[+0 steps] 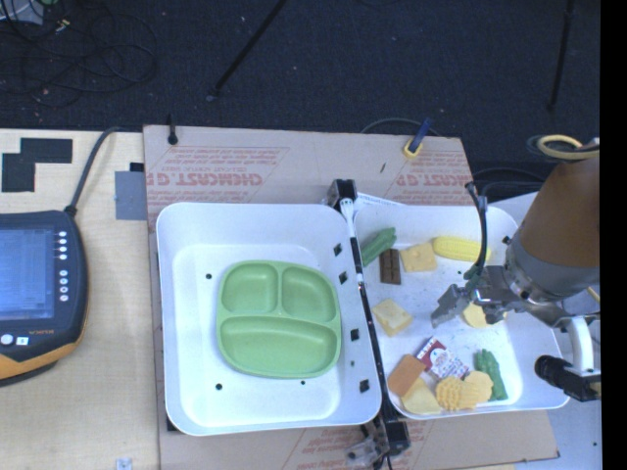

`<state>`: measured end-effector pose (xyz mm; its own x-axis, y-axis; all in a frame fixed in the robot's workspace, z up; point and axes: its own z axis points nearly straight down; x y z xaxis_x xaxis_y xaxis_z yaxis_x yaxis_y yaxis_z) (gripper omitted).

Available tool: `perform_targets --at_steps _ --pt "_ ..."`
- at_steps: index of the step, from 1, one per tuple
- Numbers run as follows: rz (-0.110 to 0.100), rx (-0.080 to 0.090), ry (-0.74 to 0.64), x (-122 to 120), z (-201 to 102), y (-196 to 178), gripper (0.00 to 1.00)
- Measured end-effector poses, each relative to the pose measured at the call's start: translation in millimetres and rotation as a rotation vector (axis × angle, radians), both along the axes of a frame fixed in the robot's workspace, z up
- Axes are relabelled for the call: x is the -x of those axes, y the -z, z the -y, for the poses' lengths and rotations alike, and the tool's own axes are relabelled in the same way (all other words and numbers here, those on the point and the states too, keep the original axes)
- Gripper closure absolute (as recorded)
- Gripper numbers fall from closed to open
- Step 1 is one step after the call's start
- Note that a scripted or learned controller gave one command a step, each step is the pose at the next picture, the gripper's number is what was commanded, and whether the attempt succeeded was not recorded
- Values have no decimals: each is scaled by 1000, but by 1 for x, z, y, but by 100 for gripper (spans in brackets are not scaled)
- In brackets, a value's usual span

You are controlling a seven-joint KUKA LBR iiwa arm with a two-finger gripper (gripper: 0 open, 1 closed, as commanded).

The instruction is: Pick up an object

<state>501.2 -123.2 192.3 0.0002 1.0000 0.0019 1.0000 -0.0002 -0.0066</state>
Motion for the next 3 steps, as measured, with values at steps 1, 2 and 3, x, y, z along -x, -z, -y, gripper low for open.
perform_targets --at_steps 1,2,3 --pt "1 2 -2 -72 43 66 0" --pt "-1 3 -7 -144 -8 103 0" --pt "0 2 -3 -145 -6 88 100"
